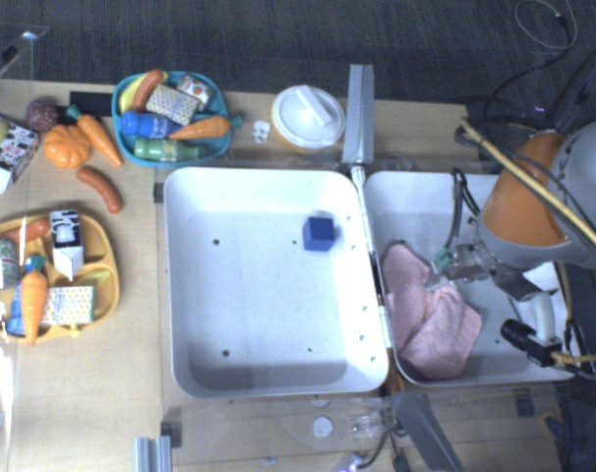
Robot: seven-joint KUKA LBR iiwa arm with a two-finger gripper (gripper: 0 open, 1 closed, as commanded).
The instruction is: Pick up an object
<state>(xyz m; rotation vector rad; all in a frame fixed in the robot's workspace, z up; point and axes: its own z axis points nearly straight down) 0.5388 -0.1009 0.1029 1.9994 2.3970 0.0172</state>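
My gripper (pixel 447 268) sits low in the right bin (pixel 495 362), directly over the upper edge of the pink cloth (pixel 431 313) that lies crumpled against that bin's left wall. From this slanted overhead view I cannot tell how far it is parted, or whether any cloth is caught in it. The other candidate, 1 small blue cube (pixel 320 232), rests alone in the left bin (pixel 229 362), near its upper right corner and well apart from me. I judge this to be the grasp step on the cloth, not yet a lift. Next I need to close firmly on a fold, then rise straight up and check that the cloth comes with me.
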